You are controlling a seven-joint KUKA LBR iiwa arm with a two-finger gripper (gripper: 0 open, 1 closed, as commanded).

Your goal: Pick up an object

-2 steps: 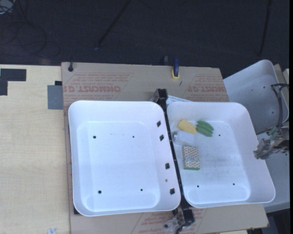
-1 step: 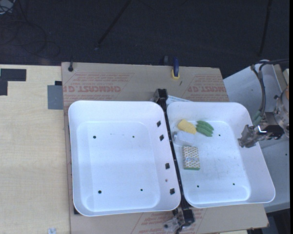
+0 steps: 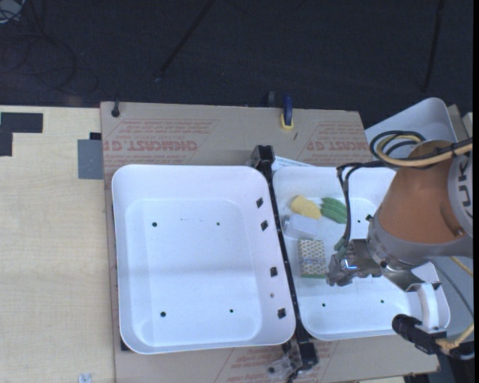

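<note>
Two shallow white plastic bins sit side by side on a brown cardboard sheet (image 3: pixel 223 138) printed with red lettering, which lies over a pale wooden bench (image 3: pixel 40 254). The larger left bin (image 3: pixel 136 190) fills the centre of the frame. The right bin (image 3: pixel 359 325) lies in the right-centre and is partly covered by the arm. A row of black clips (image 3: pixel 273 271) runs along the seam between the two bins. In the upper left part of the right bin lie a yellow knobbly corn-shaped toy (image 3: pixel 306 207) and, touching its right end, a green leafy-looking piece (image 3: pixel 334 209). Just below them rests a pale, translucent flat item (image 3: pixel 302 227), too faint to identify. Below that, near the bin's left wall, sits a small tan block with a dotted, mesh-like surface (image 3: pixel 311 257). The grey arm with its broad orange band (image 3: pixel 415 206) reaches in from the right edge of the frame, and its metal two-finger gripper (image 3: pixel 341 271) is low over the right bin's floor, just to the right of the tan dotted block. Whether it touches the block cannot be told, and nothing can be seen held in the gripper. Black cables (image 3: pixel 359 190) loop above the wrist.
</note>
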